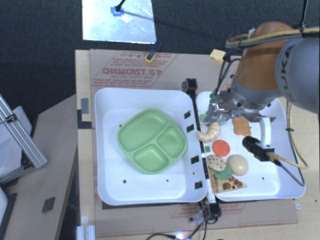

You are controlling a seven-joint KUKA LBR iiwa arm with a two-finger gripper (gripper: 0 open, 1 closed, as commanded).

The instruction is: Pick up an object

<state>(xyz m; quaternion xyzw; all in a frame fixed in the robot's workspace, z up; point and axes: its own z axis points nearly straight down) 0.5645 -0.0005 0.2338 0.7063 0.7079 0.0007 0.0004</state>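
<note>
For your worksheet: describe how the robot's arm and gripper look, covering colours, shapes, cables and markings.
The arm is bulky, rounded grey with an orange band and dark lettering on its shell. Thin cables loop around it. The gripper is a small metallic silver assembly.

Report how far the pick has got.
Done: the hand is down in the right bin, over its left side near the croissant. In hand: nothing visibly held. Left: grasping and lifting; the tomato slice, egg and pizza slice lie flat.
</note>
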